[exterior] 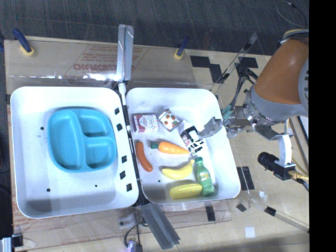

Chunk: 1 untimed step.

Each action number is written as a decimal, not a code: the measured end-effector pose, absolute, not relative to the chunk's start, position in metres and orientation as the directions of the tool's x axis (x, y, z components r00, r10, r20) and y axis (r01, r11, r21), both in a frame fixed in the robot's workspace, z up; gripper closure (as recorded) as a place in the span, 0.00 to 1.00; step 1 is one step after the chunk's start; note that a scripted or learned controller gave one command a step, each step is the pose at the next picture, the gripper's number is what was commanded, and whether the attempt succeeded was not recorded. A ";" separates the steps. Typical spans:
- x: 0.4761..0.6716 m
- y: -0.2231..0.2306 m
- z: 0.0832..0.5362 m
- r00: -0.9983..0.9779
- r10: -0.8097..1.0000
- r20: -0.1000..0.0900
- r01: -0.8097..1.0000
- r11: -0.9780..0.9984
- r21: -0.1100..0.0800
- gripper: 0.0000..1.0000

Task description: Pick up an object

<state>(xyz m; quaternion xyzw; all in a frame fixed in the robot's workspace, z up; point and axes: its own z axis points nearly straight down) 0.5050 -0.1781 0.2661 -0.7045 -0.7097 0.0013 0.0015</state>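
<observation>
On the wooden bench sit two white bins; the left bin (26, 156) holds a blue tray (83, 138), the right bin (220, 161) a crowd of toy foods. The gripper (193, 139) hovers over a carrot (173, 148) and small cartons; whether it grips anything cannot be told. The tight packing could make it clip a neighbour and miss.

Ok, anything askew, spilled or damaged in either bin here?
Nothing stands out. The toy food lies loose in the right bin: carrot, banana, green bottle, small cartons. The blue tray sits flat in the left bin. No spill or damage shows.
</observation>
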 end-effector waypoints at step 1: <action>0.558 -0.136 0.162 -0.044 0.999 0.001 0.999 0.044 -0.005 0.00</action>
